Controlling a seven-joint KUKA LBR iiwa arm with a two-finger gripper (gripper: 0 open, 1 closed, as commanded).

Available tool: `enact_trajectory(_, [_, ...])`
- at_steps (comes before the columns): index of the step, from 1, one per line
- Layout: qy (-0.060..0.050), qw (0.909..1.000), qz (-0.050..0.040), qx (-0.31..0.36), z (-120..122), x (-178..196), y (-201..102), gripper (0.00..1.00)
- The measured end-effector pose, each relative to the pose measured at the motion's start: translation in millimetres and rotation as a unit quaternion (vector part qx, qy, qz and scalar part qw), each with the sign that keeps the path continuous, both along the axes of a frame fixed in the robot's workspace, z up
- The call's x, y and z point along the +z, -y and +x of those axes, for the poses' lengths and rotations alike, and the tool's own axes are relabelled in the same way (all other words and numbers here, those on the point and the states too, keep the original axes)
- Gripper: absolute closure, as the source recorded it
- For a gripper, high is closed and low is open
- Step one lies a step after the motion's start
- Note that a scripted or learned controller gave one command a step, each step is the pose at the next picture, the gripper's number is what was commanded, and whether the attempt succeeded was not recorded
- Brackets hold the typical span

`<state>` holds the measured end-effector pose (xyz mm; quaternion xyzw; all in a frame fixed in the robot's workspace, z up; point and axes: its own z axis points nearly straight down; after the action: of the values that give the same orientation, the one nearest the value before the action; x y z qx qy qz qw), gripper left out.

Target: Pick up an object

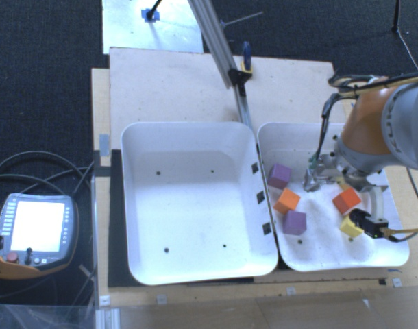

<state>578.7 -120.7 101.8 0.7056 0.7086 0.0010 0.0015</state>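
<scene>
white bins (195, 142); purple cubes (279, 175); orange cubes (287, 201); yellow cube (351, 227); grey-orange arm (380, 125)

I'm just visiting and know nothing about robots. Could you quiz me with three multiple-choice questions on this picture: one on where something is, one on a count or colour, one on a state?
1. Which bin holds the blocks?
A. the left bin
B. the right bin
C. both bins

2. How many purple blocks are there?
A. one
B. two
C. four

3. Where is the gripper?
A. over the right bin, among the blocks
B. over the left bin
C. off the bench, above the floor

Answers:
1 B: all five blocks lie in the right bin.
2 B: one purple block lies near the divider and another purple block nearer the front; the others are orange or yellow.
3 A: the gripper is over the right bin's floor.
</scene>
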Motion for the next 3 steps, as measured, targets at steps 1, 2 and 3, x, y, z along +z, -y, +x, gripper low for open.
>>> enact_trajectory(1, [0.002,1.0000,-0.0003,0.001,12.1,51.9,-0.8,1.00])
enact_trajectory(2, [0.002,1.0000,-0.0002,0.001,15.4,95.9,-1.4,1.00])
enact_trajectory(3, [0.002,1.0000,-0.0005,0.000,10.8,143.3,3.6,1.00])
